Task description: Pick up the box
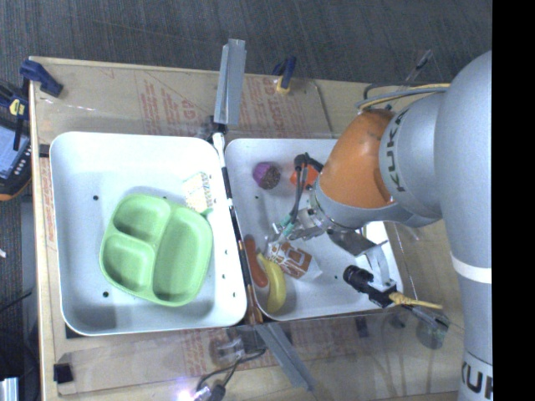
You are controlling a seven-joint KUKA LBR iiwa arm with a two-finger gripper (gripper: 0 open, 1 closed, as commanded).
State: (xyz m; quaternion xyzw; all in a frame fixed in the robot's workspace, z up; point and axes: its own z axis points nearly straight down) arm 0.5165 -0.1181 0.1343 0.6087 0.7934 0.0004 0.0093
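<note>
Gripper [288,234] low in the right bin [334,306], just above the box [294,260]; fingers hidden, open or closed cannot be told. Box flat on the bin floor, beside the banana [274,284]. Purple ball [267,174] further back. In the left bin [75,174], green divided tray [156,249] and small packet [199,192].

The arm [393,165] hides much of the right bin [242,153] and part of an orange object [298,175]. A dark device [12,153] is cut off at the left edge. The box's [292,261] printing is too small to read.
</note>
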